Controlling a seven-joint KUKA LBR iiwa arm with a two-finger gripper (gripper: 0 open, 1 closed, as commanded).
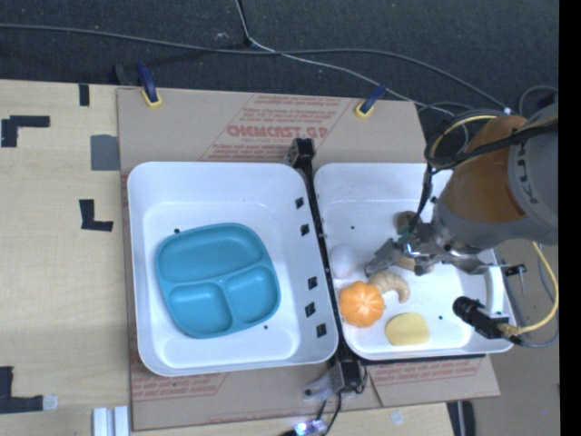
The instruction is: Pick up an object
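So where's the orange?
The orange sits in the right bin, near its front left corner, beside a yellow piece and below the gripper.

An orange (362,304), a pale yellow lump (408,329) and a tan curved piece (392,285) lie close together in the right bin (363,189).

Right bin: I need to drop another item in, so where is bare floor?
Right bin: bare along its far wall and near the divider. Crowded at the near end, where the orange, tan piece, yellow piece and the tool sit.
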